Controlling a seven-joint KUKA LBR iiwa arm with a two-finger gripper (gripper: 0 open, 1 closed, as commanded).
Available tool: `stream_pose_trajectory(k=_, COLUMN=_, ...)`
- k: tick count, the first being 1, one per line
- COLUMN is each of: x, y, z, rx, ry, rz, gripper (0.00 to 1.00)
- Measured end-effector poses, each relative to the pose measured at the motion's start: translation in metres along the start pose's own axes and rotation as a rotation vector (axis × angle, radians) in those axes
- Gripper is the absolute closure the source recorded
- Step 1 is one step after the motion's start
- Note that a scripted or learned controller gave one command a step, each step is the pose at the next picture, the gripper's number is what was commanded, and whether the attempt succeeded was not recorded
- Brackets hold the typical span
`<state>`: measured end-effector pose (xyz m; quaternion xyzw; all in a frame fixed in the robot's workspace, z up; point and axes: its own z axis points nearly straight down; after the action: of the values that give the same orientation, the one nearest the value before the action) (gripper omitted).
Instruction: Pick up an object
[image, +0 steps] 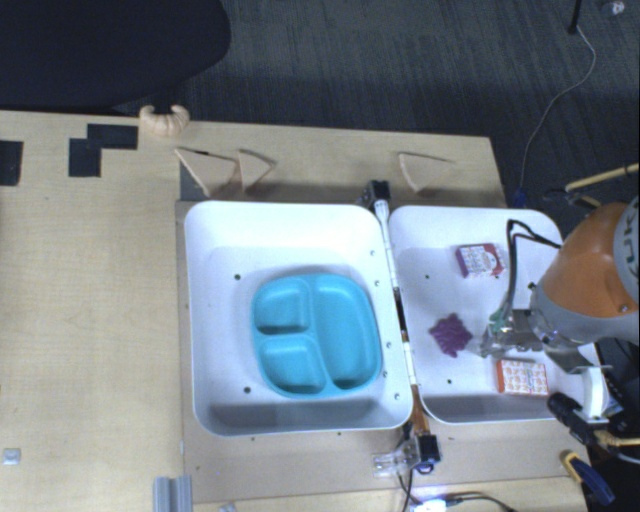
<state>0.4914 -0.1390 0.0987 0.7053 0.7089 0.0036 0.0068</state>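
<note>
The right bin (430, 250) holds three small objects. A purple crumpled item (451, 334) lies near its middle. A small red and white box (479, 260) sits toward the far side. An orange-patterned white packet (522, 377) lies near the front right corner. My gripper (508, 337) hangs low inside this bin, just beyond the packet's far edge and to the right of the purple item. The orange band (590, 275) of the arm rises behind it at the right.
The left bin (215, 300) holds a blue divided plate (315, 333). A black divider bar (392, 285) runs between the bins. A black cable (515, 255) loops over the right bin's far side. Bare wooden bench (90, 330) lies to the left.
</note>
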Motion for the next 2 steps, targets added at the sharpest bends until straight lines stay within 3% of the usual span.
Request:
stream_pose_trajectory(k=1, x=0.0782, y=-0.0012, z=-0.1145, rx=0.010, ry=0.006, rz=0.000, gripper=1.00)
stream_pose_trajectory(k=2, x=0.0775, y=-0.0017, z=-0.1141, rx=0.012, ry=0.005, rz=0.000, gripper=0.00)
